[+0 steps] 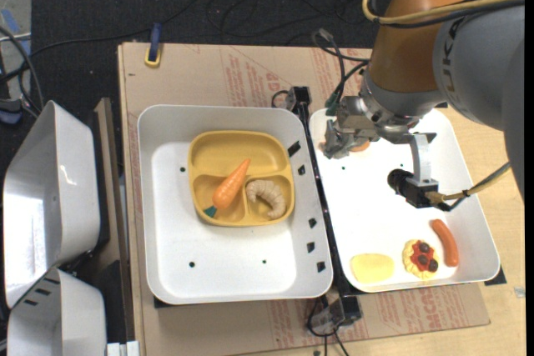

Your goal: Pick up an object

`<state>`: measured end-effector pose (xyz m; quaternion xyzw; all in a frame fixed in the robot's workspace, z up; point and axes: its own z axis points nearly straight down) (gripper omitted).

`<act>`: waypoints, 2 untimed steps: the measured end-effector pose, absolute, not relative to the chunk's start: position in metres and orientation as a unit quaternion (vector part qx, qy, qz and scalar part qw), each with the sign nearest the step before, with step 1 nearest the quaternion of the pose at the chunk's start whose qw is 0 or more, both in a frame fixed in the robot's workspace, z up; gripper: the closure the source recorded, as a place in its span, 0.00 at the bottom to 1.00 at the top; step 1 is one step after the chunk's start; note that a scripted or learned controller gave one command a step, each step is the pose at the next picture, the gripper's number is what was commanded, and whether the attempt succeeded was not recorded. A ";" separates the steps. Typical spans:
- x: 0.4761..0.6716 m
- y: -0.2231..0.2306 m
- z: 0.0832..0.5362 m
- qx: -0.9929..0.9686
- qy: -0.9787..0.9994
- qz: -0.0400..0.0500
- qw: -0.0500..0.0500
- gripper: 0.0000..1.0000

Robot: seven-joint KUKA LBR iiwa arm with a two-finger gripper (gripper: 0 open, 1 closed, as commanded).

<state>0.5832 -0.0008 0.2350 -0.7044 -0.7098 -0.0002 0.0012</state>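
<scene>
Smooth glossy white plastic bins [167, 263], matt yellow plastic plate [242, 144] — rough brown cardboard base [242, 67], shiny orange arm band [417, 29]

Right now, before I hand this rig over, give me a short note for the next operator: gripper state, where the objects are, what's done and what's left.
Gripper: low over the far left corner of the right bin, beside a small orange item that is mostly hidden. I cannot tell whether it grips anything.
Right bin: sausage, small pizza-like piece and pale yellow disc along the near edge.
Left bin: yellow divided plate holding a carrot and a pale shrimp-like piece.
Done: arm is positioned at the orange item.
Left: confirm a grasp, then lift an object.
</scene>
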 end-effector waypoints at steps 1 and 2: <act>0.566 0.043 0.241 -0.704 -0.710 0.000 0.001 1.00; 0.547 0.087 0.229 -0.704 -0.710 0.001 0.001 1.00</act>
